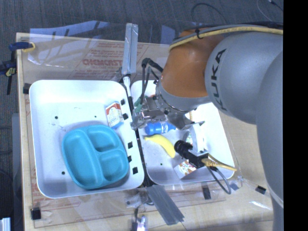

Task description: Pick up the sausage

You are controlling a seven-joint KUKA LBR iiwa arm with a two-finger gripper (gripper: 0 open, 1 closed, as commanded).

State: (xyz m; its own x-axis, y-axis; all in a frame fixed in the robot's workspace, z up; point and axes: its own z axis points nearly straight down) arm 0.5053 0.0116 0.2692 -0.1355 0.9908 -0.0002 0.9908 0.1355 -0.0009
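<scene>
Lying nearest in the right bin (pixel 226 143) was a brownish packet (pixel 185 168), then a banana (pixel 163 145) and a blue bottle (pixel 158 128). The gripper (pixel 144 112) hung beyond; apart or together, could not tell. Where the sausage lay was unclear.

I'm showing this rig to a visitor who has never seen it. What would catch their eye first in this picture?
The big grey arm with its orange band dominates the right side, bent low over the right bin. Next comes the bright blue divided tray, lying in the left bin. Under the arm in the right bin, a yellow banana and a small blue bottle stand out against the white.
</scene>
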